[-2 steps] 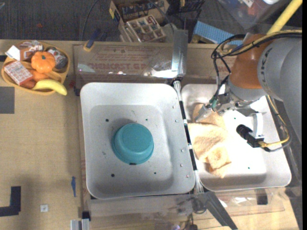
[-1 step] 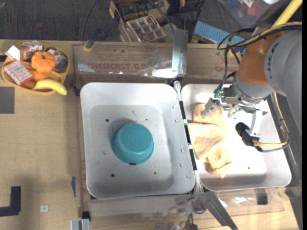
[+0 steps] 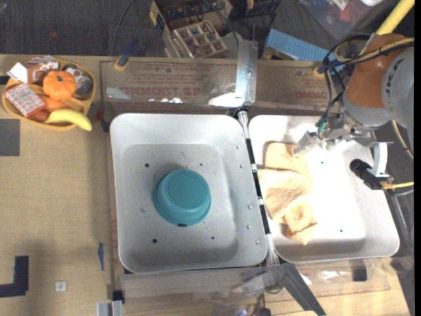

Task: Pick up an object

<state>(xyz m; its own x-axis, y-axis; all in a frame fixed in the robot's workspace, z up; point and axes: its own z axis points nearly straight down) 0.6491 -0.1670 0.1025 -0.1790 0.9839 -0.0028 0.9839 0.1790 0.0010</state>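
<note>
Just left of gripper, toast slices, right bin

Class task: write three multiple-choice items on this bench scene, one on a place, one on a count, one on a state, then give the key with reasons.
1. Where is the teal bowl?
A. left bin
B. right bin
C. on the bench

2. How many white bins are there?
A. one
B. two
C. three

3. How does the bowl sit?
A. upright
B. on its side
C. upside down

Key: 1 A, the bowl sits within the left bin. 2 B, left bin and right bin lie side by side. 3 C, its flat base faces up.
</note>
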